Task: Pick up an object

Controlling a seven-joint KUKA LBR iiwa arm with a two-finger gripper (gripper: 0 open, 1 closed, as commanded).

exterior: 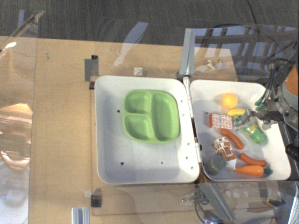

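My gripper (pixel 249 120) reaches in from the right and hangs low over the right bin (pixel 280 148). It is just below a yellow banana-shaped toy (pixel 236 111) and just above a green bottle-like object (pixel 256 135). A yellow lemon (pixel 229 100) lies further back. To the gripper's left is a red and white box (pixel 220 121). Nearer the front lie a red sausage (pixel 232 138), a small house-shaped toy (pixel 224 147), a grey can (pixel 216 163), a red chili (pixel 252 160) and an orange carrot (pixel 251 170).
The left bin (pixel 107 139) holds a green divided plate (pixel 152 115). A ridge (pixel 191 125) separates the two bins. A metal post (pixel 187 50) stands behind them, and cables run at the far right.
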